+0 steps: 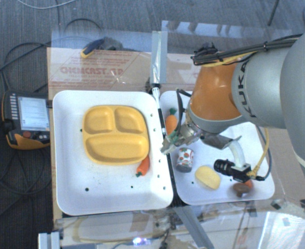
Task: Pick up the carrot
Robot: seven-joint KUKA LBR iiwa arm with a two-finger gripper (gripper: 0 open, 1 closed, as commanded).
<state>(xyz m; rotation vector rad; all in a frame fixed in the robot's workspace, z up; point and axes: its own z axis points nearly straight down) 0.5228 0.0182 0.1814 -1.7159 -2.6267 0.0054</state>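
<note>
Pendant (28, 119) with a lit screen at far left, well outside the bins. Next, left bin (69, 191) — white, shallow, with a yellow divided tray (115, 133) lying flat in its upper middle. Just off the tray's lower right corner, carrot (143, 165): small, orange, tilted with its green end down and to the left, close against the tray's edge and near the bin's right wall. Over the wall between the two bins, gripper (169, 143), hanging low under the orange band of the arm (266, 87), up and to the right of that carrot and apart from it. Jaws — released or clenched, impossible to tell from this angle. In the right bin (194, 192), second carrot (171, 124) just above the gripper, green top pointing up the picture, close to the dividing wall. Below the gripper and slightly right, a small can (184, 158), upright. Further right, a yellow lump (208, 177), then a brown lump (241, 189) near the bin's lower right corner.
</note>
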